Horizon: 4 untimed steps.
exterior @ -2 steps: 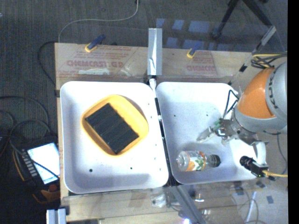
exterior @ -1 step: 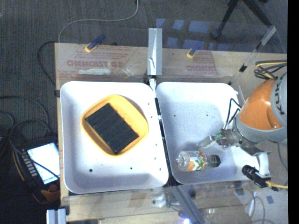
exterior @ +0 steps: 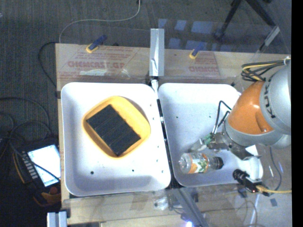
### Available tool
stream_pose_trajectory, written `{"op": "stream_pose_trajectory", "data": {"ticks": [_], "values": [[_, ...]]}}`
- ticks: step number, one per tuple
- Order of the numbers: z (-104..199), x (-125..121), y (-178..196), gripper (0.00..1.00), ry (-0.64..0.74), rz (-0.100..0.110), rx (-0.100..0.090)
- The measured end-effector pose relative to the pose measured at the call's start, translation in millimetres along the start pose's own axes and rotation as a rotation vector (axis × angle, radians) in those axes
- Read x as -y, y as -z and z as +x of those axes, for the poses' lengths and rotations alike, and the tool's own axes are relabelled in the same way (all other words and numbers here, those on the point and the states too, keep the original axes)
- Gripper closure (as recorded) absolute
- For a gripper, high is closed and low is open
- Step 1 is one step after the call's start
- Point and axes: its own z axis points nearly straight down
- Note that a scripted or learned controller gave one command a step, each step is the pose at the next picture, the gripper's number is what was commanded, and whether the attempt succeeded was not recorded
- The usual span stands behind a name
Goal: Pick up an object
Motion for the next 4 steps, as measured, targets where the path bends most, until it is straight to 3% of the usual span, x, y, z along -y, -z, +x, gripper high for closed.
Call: {"op": "stream_pose_trajectory", "data": {"ticks": [1,2,3,4], "values": [[2,-2,8,1.0,0.002,0.002,-0.006],[2,-2,8,0.0,0.002,0.002,-0.006],[-46,10,17,0.0,-0.051,0.026,-0.01],[7,2,-1,0.0,-0.039,0.006,0.0]]}}
